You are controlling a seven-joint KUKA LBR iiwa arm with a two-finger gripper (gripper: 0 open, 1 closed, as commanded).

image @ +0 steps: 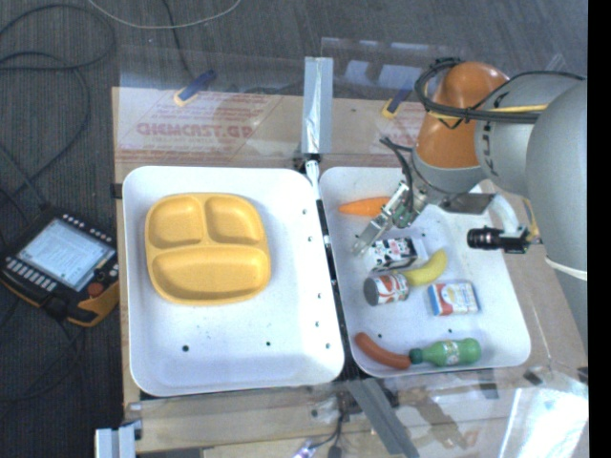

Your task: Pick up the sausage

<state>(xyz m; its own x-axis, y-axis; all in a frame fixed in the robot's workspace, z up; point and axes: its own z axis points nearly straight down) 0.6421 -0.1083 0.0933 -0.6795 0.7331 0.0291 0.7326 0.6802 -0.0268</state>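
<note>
The arm reaches in over the right bin (516,346), orange band up top, and the hand (374,232) hangs low near that bin's far left side, its two fingers (382,219) slanting down and a little apart, with nothing between them. Just behind the hand lies the carrot (364,207), very close to the fingers. Right beside the hand, on the near side, sits a small black-and-white carton (395,250), and past that a tin can (387,288) on its side with a banana (429,267) next to it. A little blue-and-white box (452,299) lies further toward the arm's side. The sausage (382,352) is well away from the hand, down at the near edge of the same bin, lying flat, its end just touching or nearly touching a green bottle (447,353) laid beside it. Across the divider from the hand, the left bin (191,351) carries a yellow divided tray (206,247). A tablet-like pendant (62,267) rests on the floor well beyond that.
</note>
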